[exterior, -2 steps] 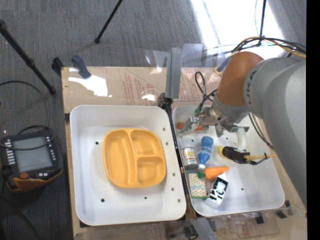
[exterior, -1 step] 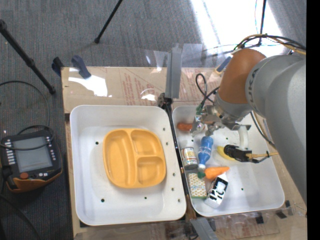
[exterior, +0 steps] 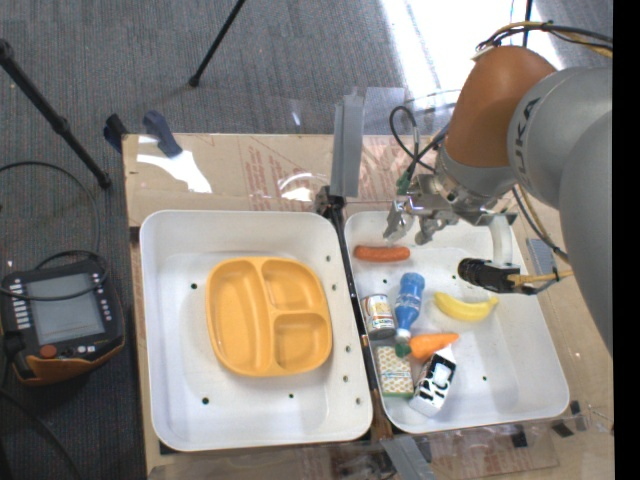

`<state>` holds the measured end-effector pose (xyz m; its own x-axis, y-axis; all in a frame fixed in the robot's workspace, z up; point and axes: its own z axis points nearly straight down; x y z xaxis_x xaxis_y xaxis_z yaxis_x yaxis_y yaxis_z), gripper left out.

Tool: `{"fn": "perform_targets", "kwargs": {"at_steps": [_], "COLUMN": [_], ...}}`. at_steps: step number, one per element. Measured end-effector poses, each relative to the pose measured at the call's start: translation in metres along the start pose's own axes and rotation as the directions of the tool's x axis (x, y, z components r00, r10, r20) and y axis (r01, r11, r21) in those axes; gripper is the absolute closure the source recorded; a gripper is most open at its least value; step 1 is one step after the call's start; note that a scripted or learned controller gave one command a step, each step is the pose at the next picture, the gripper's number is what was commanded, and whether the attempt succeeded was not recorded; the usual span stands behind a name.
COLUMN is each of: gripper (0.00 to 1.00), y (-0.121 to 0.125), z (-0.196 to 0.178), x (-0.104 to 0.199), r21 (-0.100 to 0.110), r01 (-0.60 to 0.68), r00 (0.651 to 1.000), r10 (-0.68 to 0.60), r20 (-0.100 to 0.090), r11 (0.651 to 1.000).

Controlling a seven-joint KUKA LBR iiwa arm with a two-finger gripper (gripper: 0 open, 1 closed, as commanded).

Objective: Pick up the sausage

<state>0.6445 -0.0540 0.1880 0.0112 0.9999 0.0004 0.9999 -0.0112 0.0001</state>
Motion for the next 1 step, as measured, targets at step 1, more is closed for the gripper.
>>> {"fn": "perform_targets", "kwargs": {"at_steps": [1], "gripper": [1.00], "y": [-0.1443], "z": [0.0017], "x": [0.0161], "r21": [0.005], "r01": [0.199], "r00": [0.980], "r10": [-0.199], "r20": [-0.002], "r11": [0.980]}}
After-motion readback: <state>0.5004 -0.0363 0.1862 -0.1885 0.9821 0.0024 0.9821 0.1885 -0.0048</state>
